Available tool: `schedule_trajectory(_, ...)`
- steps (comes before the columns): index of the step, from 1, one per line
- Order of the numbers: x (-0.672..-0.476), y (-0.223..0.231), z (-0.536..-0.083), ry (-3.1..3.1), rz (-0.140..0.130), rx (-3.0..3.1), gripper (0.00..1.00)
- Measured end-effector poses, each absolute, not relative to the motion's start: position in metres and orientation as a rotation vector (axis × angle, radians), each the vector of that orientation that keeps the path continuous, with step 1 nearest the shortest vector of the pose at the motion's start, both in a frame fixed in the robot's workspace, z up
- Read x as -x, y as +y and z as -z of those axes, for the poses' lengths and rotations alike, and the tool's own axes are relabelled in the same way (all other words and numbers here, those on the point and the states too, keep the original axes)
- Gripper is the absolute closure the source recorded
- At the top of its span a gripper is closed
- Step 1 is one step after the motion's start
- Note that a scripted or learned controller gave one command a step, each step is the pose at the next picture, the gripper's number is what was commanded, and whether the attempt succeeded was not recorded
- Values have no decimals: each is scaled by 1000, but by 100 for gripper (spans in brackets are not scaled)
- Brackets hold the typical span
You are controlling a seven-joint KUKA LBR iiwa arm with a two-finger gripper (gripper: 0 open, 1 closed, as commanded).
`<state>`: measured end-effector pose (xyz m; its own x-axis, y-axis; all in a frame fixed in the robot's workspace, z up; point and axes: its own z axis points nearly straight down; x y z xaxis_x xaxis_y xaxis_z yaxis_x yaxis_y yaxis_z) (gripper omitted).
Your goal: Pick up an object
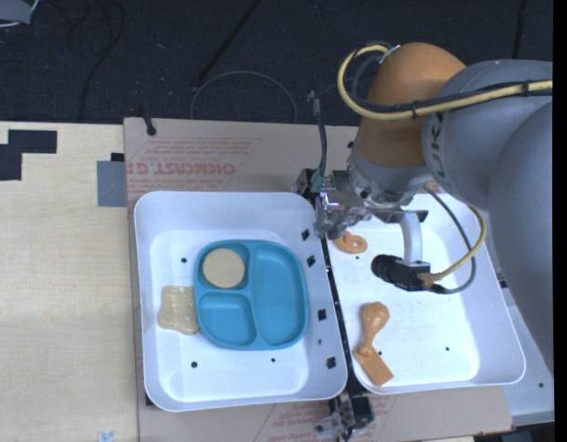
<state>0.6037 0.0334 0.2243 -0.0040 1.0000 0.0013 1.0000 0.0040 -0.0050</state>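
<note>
Arm reaching into the right bin [468,362], gripper [337,212] hovering at its far left corner; jaw state impossible to tell; small orange ring [353,243] lying just beside it, unlifted; pick not yet accomplished; orange drumstick-shaped toy [373,341] lying near the front edge.

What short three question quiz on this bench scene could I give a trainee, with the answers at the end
1. True or false: the blue divided plate lies in the left bin.
2. Which lies nearer the end effector? A) the small orange pretzel piece B) the drumstick C) the pale biscuit
3. Fill in: the round tan patty sits in the plate's upper-____ compartment.

Key: 1 true. 2 A; the pretzel piece is just below the end effector in the right bin. 3 left.
</note>
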Motion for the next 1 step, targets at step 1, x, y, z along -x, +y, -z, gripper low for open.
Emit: schedule_trajectory(1, -618, 83, -234, -2224, 0, 2216, 100)
